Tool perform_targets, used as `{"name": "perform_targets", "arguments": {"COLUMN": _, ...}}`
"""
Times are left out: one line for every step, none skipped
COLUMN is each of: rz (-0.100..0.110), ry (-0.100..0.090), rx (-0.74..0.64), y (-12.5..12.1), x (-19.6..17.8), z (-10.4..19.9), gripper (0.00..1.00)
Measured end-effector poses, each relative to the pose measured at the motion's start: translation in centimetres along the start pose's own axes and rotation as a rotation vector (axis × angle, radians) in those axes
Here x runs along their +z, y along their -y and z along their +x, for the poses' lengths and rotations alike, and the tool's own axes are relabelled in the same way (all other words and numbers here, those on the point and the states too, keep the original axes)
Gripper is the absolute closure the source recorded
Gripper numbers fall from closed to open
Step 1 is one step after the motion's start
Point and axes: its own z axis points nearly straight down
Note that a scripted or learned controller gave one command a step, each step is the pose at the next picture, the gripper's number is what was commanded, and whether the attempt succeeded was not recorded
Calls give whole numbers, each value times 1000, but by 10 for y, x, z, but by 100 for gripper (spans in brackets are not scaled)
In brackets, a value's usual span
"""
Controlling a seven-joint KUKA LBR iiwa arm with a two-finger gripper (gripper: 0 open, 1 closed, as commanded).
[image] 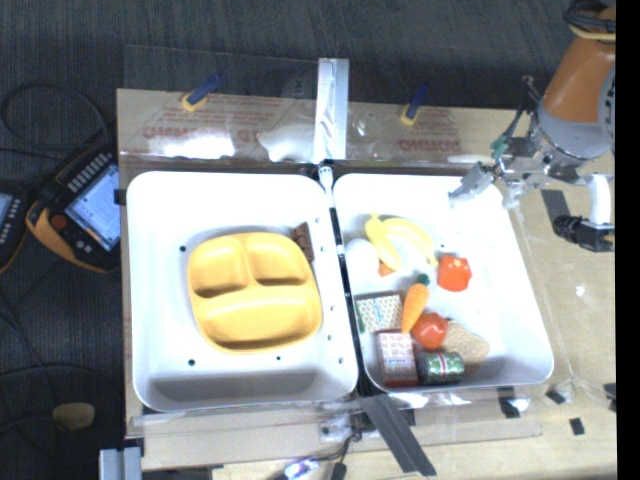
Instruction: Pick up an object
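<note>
Green can [440,368], bin's six o'clock: rigid, slick, likely light.
I'd take the carrot [414,306] mid-body; gripper [478,183], at one o'clock, grip unreadable from my view.

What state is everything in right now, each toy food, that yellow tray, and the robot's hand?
yellow tray: flat in the left bin, nothing on it.
banana: lying loose in the right bin.
carrot: lying beside the tomatoes.
green can: on its side.
gripper: above the right bin's far corner, carrying nothing.
</note>
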Motion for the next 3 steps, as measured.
{"name": "perform_targets", "arguments": {"rz": -6, "ry": 4, "rx": 105, "y": -31, "x": 121, "z": 87, "gripper": 0}}
{"name": "perform_targets", "arguments": {"rz": -1, "ry": 5, "rx": -42, "y": -29, "x": 63, "z": 67, "gripper": 0}}
{"name": "perform_targets", "arguments": {"rz": -3, "ry": 1, "rx": -114, "y": 12, "x": 112, "z": 98, "gripper": 0}}
